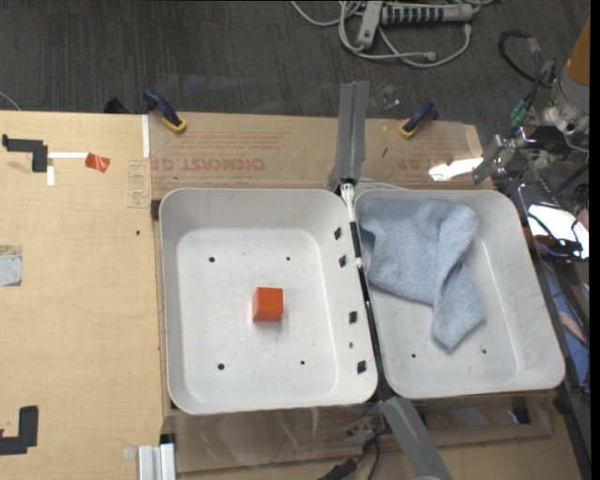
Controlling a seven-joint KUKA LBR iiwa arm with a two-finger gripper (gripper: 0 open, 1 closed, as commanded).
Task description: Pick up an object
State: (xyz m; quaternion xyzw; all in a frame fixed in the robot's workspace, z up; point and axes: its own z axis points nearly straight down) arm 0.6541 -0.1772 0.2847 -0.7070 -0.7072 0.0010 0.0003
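Note:
A small orange-red cube (268, 305) rests on the floor of the left white bin (187, 281), a little below its middle. A crumpled light blue cloth (427, 258) lies in the right white bin (525, 347), spread from its back left corner toward the centre. My gripper (506, 157) hangs at the far right, above the back right corner of the right bin, apart from both the cloth and the cube. Nothing shows in its grasp. The arm's orange band (574, 67) is at the frame's upper right edge.
A grey divider bar (352, 141) runs between the bins at the back. Two clamps (165, 111) (417, 119) hold the cardboard backing. Cables (403, 28) lie on the floor beyond. A wooden panel (75, 281) lies to the left of the bins.

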